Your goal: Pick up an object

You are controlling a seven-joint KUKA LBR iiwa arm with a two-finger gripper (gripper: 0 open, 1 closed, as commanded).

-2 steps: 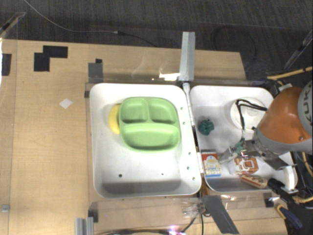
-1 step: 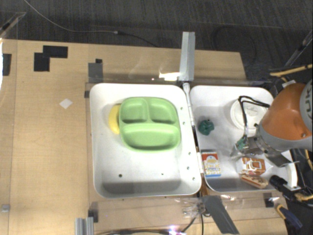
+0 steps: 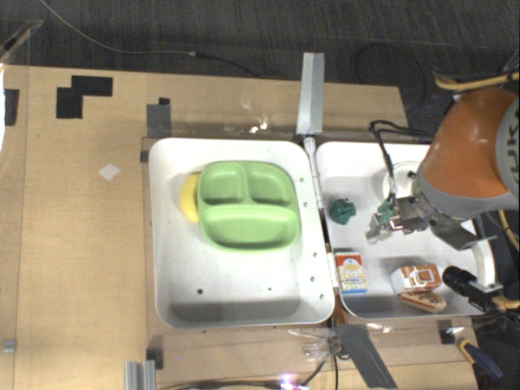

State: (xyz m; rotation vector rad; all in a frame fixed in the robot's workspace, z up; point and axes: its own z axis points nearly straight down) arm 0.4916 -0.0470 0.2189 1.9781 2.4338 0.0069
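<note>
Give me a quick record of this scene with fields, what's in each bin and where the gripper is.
left bin: green divided plate, with a yellow object partly hidden under its left edge
right bin: small teal object; red and white box at the front left; orange and white packet; brown item in front of it
gripper: low over the middle of the right bin, just right of the teal object
grip: nothing seen between the fingers
arm: reaching in from the right
</note>
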